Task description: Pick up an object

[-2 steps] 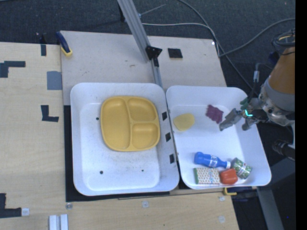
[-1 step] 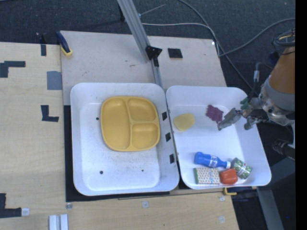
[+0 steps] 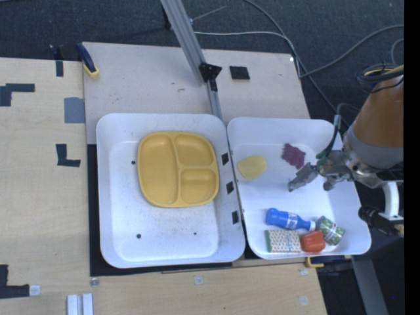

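Note:
My gripper (image 3: 313,180) hangs over the right bin (image 3: 275,131), toward its right side, with its two fingers spread apart and nothing between them. Just up and left of it lies a purple object (image 3: 293,154). A pale yellow round object (image 3: 251,167) rests near the bin's left wall. Along the bin's front lie a blue bottle (image 3: 286,219), a patterned white packet (image 3: 283,241), a red object (image 3: 313,241) and a small green can (image 3: 330,231).
The left bin (image 3: 118,195) holds a yellow divided plate (image 3: 178,168). A grey metal pole (image 3: 186,31) slants down from the top to the gap between the bins. Cables run across the dark floor behind the bench.

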### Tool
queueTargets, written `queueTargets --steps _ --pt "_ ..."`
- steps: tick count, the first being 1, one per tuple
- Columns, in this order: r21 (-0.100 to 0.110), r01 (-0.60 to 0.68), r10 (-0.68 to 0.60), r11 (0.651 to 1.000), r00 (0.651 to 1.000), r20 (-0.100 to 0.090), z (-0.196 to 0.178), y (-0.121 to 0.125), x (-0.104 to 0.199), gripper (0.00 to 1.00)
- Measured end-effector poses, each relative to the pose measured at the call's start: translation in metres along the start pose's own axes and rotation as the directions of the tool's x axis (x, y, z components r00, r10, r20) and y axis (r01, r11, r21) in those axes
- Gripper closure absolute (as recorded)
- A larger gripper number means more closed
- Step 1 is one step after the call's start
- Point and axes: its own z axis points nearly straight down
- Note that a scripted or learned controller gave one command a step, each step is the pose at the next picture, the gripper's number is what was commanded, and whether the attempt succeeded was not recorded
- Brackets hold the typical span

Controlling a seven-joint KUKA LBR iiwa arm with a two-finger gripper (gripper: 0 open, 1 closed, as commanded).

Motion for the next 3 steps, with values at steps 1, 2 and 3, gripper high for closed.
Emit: queueTargets --steps 1,2,3 --pt "0.0 0.0 0.0 1.0 1.0 0.0 0.046 0.002 0.007 0.0" --pt "0.001 0.0 0.0 1.0 1.0 -0.001 0.096 -0.001 0.017 0.0" --pt "-0.001 0.002 -0.002 1.0 1.0 -0.001 0.084 0.0 0.017 1.0"
